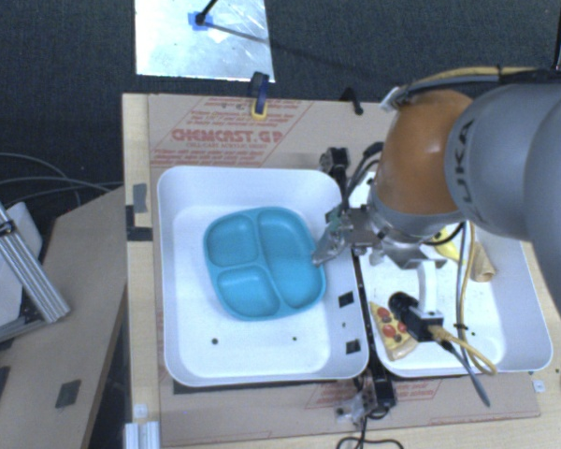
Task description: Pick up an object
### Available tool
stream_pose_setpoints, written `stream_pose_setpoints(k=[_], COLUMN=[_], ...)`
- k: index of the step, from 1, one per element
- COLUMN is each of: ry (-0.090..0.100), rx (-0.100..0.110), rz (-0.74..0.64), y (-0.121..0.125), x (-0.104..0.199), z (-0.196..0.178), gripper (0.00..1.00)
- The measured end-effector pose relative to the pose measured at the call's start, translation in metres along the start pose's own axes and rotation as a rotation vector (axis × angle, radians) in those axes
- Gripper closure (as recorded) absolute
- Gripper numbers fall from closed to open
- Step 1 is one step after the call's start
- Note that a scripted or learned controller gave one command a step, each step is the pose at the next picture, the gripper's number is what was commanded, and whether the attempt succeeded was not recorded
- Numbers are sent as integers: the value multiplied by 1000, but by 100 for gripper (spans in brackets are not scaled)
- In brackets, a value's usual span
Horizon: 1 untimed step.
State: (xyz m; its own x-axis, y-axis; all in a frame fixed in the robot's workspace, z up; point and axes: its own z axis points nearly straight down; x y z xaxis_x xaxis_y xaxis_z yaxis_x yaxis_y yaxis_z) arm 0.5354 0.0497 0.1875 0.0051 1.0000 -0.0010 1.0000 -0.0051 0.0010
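A blue plate (262, 262) with three compartments lies flat in the left bin (192, 344). The right bin (528, 335) holds a toy pizza slice (391, 328) near its front left corner, a yellow item (446, 242) partly hidden by the arm, and a beige piece (482, 262) behind it. The grey arm with its orange band (421, 162) hangs over the divide between the bins. My gripper (329, 245) sits low at the plate's right edge, above the left bin's right wall. Nothing visible is held in it.
Both bins rest on a cardboard sheet (234, 129). Cables and a black fitting (413, 314) trail over the right bin's front. A foil sheet (204, 26) lies behind the bench, and an aluminium frame (14, 260) stands to the left.
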Motion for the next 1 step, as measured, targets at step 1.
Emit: stream_pose_setpoints(k=[1], ry=[2], rx=[-7], rz=[-12], y=[64], x=[38], z=[-12], gripper=[0])
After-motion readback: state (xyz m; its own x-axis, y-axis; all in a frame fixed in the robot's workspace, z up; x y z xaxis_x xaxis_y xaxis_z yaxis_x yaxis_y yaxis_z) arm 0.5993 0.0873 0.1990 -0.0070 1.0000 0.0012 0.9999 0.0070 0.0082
